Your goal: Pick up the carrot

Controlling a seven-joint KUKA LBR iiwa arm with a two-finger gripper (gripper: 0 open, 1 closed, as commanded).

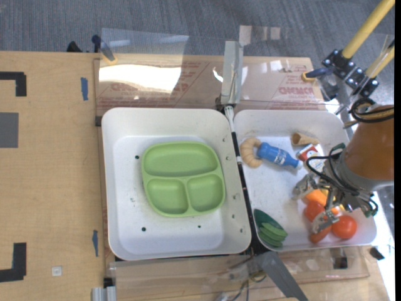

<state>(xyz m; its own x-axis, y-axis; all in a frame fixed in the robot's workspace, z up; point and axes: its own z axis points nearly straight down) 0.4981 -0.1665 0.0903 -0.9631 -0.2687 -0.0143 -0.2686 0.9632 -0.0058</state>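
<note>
One gripper [321,200] hovering over orange pile; carrot [315,203] lying directly beneath fingers, long axis unclear, tomato [344,227] just beside. Finger spread: cannot tell.

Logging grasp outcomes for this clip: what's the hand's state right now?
Hand: cannot be told; it is low in the right bin among orange and red items, its tips lost in the clutter.

Green divided plate [183,179] matt plastic; white bins [119,168] smooth plastic; counter [50,168] matt brown cardboard-like; blue bottle [277,155] glossy.
</note>
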